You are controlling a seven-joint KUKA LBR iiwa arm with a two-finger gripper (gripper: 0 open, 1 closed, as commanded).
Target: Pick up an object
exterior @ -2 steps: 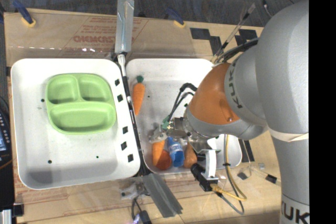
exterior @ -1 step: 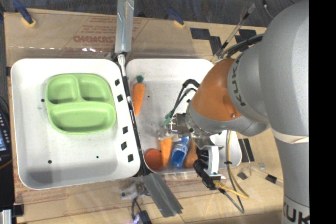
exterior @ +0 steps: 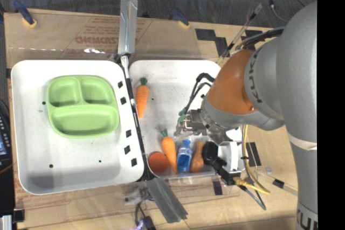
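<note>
Arm (exterior: 253, 89) hovering over right bin (exterior: 167, 75); jaws' state unclear; advisable: centring over bottle (exterior: 184, 156), avoiding neighbouring carrot (exterior: 170, 151).

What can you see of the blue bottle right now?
The blue bottle is small, plastic-looking, with a paler cap end toward the bin's near wall. It lies in the right bin, among the things along that wall, between a carrot and a brown item, seemingly touching both. The gripper hangs just above it.
</note>
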